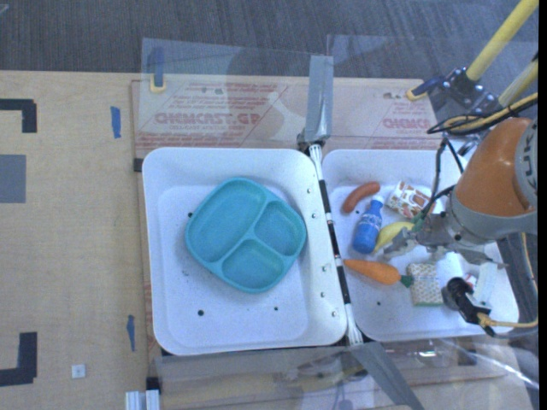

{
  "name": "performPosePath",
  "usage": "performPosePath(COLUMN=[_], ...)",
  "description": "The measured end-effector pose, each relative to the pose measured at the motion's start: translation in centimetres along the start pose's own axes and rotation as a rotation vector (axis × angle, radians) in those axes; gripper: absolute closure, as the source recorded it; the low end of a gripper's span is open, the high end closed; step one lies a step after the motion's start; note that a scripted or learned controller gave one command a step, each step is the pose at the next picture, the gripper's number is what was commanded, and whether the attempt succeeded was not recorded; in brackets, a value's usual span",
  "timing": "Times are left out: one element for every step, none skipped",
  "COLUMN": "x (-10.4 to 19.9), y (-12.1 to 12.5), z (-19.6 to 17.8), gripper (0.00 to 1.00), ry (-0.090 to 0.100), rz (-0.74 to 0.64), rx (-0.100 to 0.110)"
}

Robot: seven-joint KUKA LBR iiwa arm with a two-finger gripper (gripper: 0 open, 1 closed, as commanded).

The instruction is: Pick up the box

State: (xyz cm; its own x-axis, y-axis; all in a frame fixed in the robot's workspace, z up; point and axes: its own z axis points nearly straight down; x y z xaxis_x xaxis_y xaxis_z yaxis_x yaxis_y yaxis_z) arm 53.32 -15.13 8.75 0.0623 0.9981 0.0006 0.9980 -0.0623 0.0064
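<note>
Two bins are set side by side on the bench (77,254). A divided plate (246,234) is placed near the middle of the left bin (171,314), slightly toward its far edge. In the right bin (376,314), a sausage (360,196) is found near the far left corner, with a box (407,200) just to its right. A bottle (368,225) is stood below the sausage, beside a banana (392,233). A carrot (373,270) is laid nearer the front edge, by the left wall. A packet (424,284) is placed right of the carrot. The gripper (408,241) is held over the banana.
</note>
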Motion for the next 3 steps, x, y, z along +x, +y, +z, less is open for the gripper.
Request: performPosePath(x=[-3.8,-4.0,4.2], y=[-4.8,-4.8,-5.1], z=[0.0,-1.0,-7.8], gripper=[0.0,1.0,1.0], ry=[0.001,0.0,-0.001], rz=[0.107,0.113,0.001], rx=[0.003,-0.001,0.006])
